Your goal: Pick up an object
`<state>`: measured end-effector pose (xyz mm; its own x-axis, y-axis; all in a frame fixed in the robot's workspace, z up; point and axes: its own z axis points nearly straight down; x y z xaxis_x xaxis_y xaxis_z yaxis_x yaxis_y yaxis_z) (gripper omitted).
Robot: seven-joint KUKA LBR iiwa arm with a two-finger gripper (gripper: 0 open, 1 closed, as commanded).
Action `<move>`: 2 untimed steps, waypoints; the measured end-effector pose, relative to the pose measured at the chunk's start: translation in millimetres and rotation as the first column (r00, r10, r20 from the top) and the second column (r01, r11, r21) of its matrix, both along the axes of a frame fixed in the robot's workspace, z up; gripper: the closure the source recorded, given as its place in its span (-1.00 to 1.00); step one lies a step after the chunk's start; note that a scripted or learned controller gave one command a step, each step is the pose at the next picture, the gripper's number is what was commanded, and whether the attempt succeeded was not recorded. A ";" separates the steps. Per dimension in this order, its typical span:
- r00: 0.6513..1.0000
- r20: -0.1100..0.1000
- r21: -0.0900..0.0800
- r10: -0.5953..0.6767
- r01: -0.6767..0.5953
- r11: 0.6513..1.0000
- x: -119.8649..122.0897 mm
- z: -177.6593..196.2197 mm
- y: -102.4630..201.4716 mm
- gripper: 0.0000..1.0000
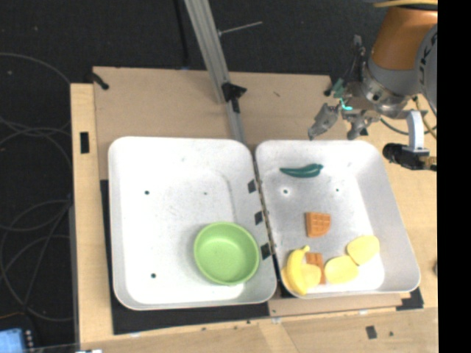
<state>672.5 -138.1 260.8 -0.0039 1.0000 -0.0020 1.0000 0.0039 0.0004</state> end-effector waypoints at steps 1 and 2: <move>1.000 -0.003 -0.001 -0.004 0.004 1.000 -3.7 -42.4 -1.4 -1.00; 1.000 -0.006 0.000 -0.005 0.005 1.000 -5.5 -105.9 -1.4 -1.00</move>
